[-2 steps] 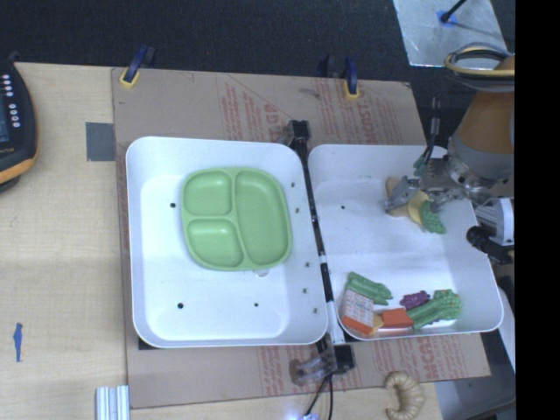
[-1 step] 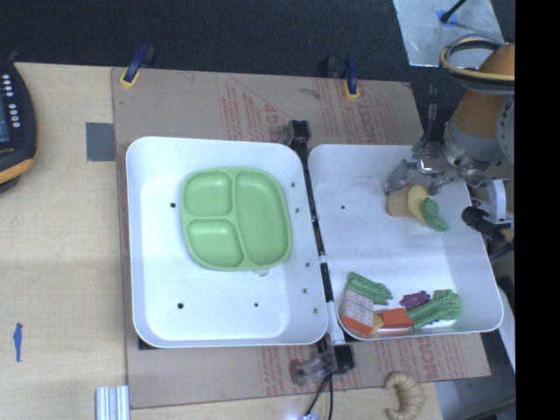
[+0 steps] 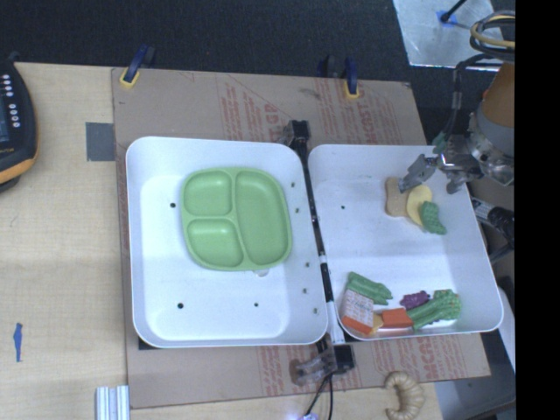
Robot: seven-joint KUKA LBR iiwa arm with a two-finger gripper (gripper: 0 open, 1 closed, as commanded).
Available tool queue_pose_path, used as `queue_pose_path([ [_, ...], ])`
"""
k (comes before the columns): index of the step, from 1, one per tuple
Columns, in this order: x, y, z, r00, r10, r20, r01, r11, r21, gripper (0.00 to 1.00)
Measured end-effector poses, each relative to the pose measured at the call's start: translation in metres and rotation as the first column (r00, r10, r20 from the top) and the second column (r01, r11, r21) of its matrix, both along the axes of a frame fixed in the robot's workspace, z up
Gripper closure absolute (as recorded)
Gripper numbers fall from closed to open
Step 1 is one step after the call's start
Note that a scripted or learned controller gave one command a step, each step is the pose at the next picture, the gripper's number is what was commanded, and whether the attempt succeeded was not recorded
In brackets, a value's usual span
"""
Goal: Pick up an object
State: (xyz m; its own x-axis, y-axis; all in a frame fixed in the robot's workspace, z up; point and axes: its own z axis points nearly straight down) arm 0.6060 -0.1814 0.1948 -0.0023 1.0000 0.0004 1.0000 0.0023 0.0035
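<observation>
The right bin (image 3: 367, 261) holds toy foods. A tan slice (image 3: 398, 201) lies near its far right side, with a yellow piece (image 3: 418, 199) and a small green piece (image 3: 433, 220) against it. Along the near edge sits a heap: a green pod (image 3: 367, 285), a white-and-red packet (image 3: 355, 308), an orange piece (image 3: 395, 318), a purple piece (image 3: 415, 299) and a green leafy piece (image 3: 439, 307). My gripper (image 3: 435, 175) hangs open just above the tan slice and yellow piece, one finger (image 3: 414, 178) over them. Nothing sits between its fingers.
The left bin (image 3: 157, 278) bears a green three-part plate (image 3: 236, 218). A black clip (image 3: 299, 132) sits at the far end of the seam between the bins. A tan curled object (image 3: 405, 394) lies on the board in front of the right bin.
</observation>
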Motion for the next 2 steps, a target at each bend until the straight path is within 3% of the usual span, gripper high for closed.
queue_pose_path([
  [1, 0.04, 0.004, -0.07, 1.0, 0.005, -0.005, -0.005, 1.0, -0.003, 0.0],
  [2, 0.008, -0.007, -0.099, 1.0, 0.001, -0.012, -0.001, 1.0, -0.001, 0.0],
])
